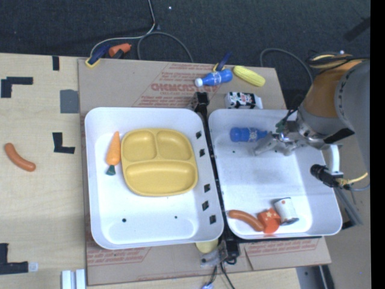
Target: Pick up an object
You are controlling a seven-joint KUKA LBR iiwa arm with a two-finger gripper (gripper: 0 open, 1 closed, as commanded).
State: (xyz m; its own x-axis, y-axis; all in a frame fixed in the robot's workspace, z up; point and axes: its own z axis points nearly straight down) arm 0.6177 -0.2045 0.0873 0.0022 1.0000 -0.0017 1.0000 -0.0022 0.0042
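Note:
In the right bin [258, 179], a blue cylinder [243, 135] lies on its side near the far wall. My gripper [260, 143] reaches in from the right and sits just right of the cylinder, low over the bin floor. Its fingers are spread open, one tip close to the cylinder's right end, and nothing shows between them. Near the bin's front wall lie an orange sausage [242, 218], a small orange-red piece [269, 223] and a small white can [284, 208].
The left bin [102, 215] holds a yellow divided plate [159, 162] and a carrot [113, 149]. Behind the bins lie a blue bottle [215, 78], a yellow piece [248, 75] and a black-and-white box [243, 100]. A sausage [18, 157] lies far left.

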